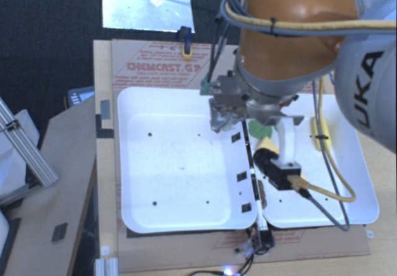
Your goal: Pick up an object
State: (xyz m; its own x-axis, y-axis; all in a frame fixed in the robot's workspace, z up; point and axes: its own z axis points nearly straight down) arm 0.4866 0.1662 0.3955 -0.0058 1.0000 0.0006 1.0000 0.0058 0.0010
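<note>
Gripper (pixel 224 121) sits over the back edge where the 2 bins meet; can't tell if jaws open/shut. Green thing (pixel 260 129) just right of jaws, yellow thing (pixel 268 144) below it.

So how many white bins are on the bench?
2. The left bin lies under the gripper's side, and the right bin sits beside it, partly covered by the arm, which could hide small things.
</note>
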